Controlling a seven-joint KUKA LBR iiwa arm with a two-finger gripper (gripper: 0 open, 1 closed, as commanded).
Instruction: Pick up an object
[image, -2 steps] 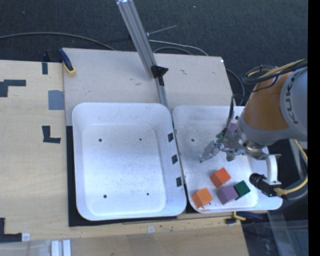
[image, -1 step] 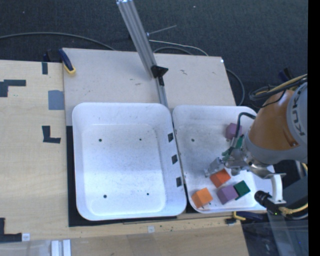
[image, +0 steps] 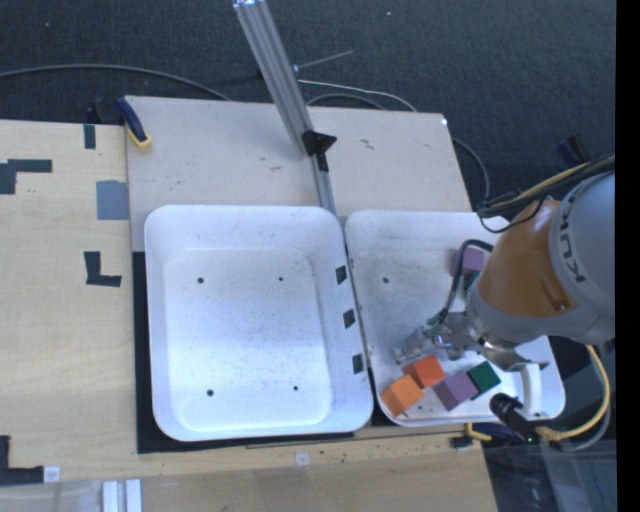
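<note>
The gripper (image: 425, 345) is reaching down in the lower right of the frame, just above the orange block (image: 427, 371). I cannot tell if it is gripping anything. It might bump the crowded blocks and slip off.

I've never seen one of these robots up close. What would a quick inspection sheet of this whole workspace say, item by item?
Surface: wooden bench with two white bins; left bin, right bin.
Job's things: in the right bin's near corner, two orange blocks, a purple block, a green block; another purple piece farther back.
Clutter: blue and yellow clamp at the bench's far left; dark tape marks.
Tool: tool low over the blocks; nothing seen between its fingers.
Cables: thin ones on the floor behind; yellow ones by the arm.
Surroundings: dark carpet; slanted metal pole.
</note>
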